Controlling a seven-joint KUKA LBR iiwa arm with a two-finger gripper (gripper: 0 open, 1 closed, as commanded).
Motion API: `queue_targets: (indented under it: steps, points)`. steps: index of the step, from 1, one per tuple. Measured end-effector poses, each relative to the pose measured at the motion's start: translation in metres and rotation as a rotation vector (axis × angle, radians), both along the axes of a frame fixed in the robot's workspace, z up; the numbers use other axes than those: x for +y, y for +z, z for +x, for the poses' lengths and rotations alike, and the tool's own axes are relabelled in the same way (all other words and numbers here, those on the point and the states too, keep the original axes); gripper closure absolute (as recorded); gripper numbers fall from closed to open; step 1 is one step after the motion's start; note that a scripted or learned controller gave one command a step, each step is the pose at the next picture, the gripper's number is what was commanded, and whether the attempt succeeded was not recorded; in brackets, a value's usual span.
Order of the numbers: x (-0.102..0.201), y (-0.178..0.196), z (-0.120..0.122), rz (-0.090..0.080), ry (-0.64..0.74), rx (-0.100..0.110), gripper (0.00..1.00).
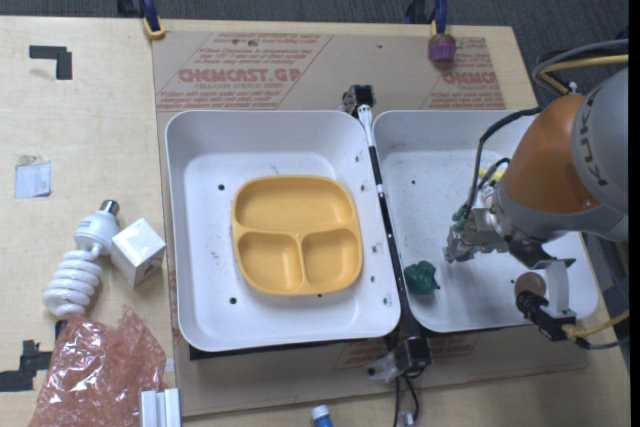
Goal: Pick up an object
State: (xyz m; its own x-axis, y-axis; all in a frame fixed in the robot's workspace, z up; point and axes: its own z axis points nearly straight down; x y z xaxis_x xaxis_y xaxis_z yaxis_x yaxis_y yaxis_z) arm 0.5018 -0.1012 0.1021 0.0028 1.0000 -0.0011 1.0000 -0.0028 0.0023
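Note:
A small dark green object (421, 277) lies in the right bin (420, 170), close to its front left corner. My gripper (458, 247) hangs low over the same bin, just right of and slightly behind the green object, apart from it. The grey arm with its orange band (550, 165) comes in from the right and covers much of the bin's right side. In the left bin (200, 215) a yellow divided plate (297, 233) lies flat in the middle.
Outside the bins on the left lie a spiral light bulb (80, 265), a white cube (138, 250) and a crumpled pink plastic bag (95, 370). A purple object (442, 47) sits by a clamp behind the right bin. Cables trail beside the wrist.

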Motion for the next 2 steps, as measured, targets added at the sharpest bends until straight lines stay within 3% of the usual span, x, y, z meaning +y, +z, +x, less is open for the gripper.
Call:
queue_targets:
  steps: [1, 2]
  points:
    - [0.066, 0.090, -0.009, 0.000, 0.004, 0.001, 1.00]
    - [0.053, 0.090, 0.017, 0.000, 0.005, 0.001, 1.00]
